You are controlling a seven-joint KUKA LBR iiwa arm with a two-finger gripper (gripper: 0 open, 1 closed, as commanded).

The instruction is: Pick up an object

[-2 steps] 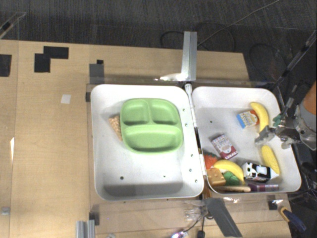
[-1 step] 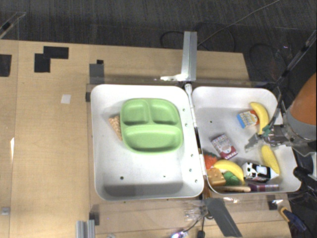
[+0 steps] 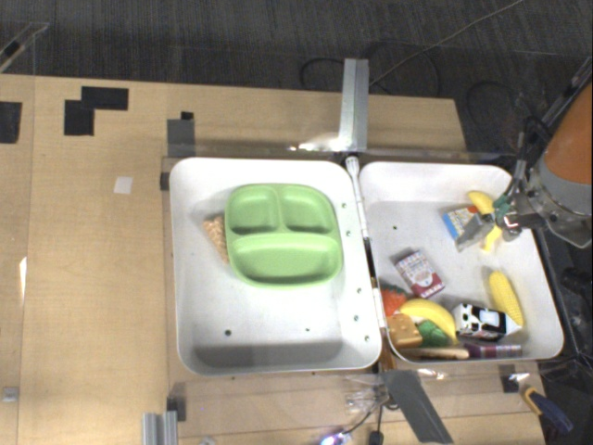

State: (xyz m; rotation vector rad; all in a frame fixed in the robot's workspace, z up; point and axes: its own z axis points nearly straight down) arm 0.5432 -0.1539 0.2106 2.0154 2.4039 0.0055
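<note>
At the right edge of the frame the gripper (image 3: 488, 225) reaches into the right bin (image 3: 408, 185), its fingers spread open and pointing lower left. A banana (image 3: 481, 203) lies right against them, curving past the upper finger; a small blue packet (image 3: 459, 221) sits just left of the tips. Nothing is between the fingers. The arm (image 3: 567, 170) is cut off by the frame edge. The jumble in the bin's lower corner is hard to make out.

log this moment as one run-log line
arm: over right bin | gripper: at blue packet and banana, upper right | grasp: unconfirmed | left bin: green divided tray
</note>
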